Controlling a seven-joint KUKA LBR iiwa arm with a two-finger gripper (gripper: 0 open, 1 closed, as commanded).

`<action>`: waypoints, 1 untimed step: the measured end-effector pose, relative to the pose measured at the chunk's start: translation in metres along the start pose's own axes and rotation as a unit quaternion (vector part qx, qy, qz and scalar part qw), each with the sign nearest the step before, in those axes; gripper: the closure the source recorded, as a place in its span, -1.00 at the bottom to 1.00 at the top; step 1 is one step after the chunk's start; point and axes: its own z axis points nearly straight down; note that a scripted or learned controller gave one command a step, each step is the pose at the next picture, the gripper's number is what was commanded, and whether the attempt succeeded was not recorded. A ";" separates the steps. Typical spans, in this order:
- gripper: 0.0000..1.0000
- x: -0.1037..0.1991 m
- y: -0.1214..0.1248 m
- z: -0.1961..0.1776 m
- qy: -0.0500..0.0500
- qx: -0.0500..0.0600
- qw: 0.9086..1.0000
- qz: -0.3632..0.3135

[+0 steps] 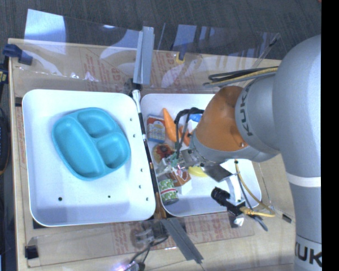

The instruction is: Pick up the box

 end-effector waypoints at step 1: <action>-1.00 0.004 -0.020 0.000 -0.002 -0.002 1.000 -0.005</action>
